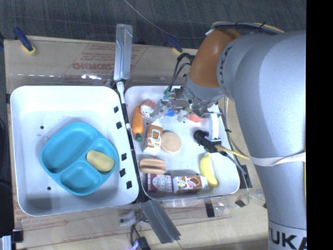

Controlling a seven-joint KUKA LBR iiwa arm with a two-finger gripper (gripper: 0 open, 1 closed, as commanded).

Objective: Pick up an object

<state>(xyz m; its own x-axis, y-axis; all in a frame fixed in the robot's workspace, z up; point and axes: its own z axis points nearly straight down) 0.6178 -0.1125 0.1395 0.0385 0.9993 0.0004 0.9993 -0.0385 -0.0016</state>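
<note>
Carrot (137, 123) by the right bin's (227, 187) left wall suits a straight descent; gripper (174, 107) fingers' state I cannot tell.

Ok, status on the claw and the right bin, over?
Claw low over right bin's far end, nothing visibly held. Carrot, banana, hot dog, bottle lying loose. Items crowded close around the claw.

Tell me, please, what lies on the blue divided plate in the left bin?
A yellow potato-shaped item rests on the blue divided plate, at the edge of its right compartment. The other compartments look bare. Whatever lies beneath the plate is covered.
</note>
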